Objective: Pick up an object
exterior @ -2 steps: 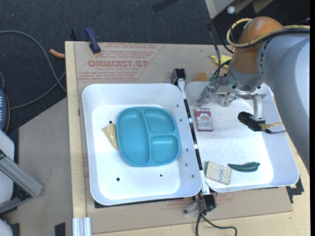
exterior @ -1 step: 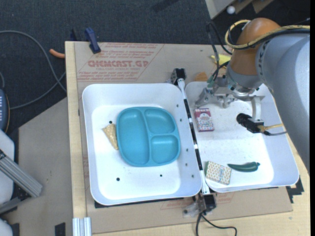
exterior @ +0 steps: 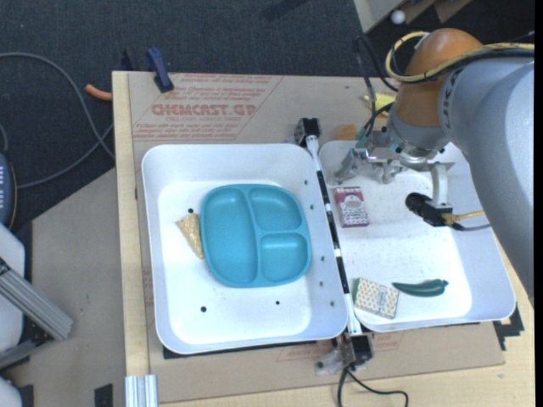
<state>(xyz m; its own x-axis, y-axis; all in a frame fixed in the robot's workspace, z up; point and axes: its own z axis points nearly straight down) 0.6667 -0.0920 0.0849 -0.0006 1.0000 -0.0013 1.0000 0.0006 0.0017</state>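
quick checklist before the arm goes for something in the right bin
1. Gripper over the right bin: ok, at its far end.
2. Gripper already carrying something: cannot tell.
3. Red packet lies flat, nothing on it: ok.
4. Room between the packet and the bin's wall: not ok, looks tight.
5. Green pepper apart from the patterned square: cannot tell, they lie very close.

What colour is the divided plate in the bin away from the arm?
Teal blue, plain with no pattern; the divided plate shows clearly in the camera view.
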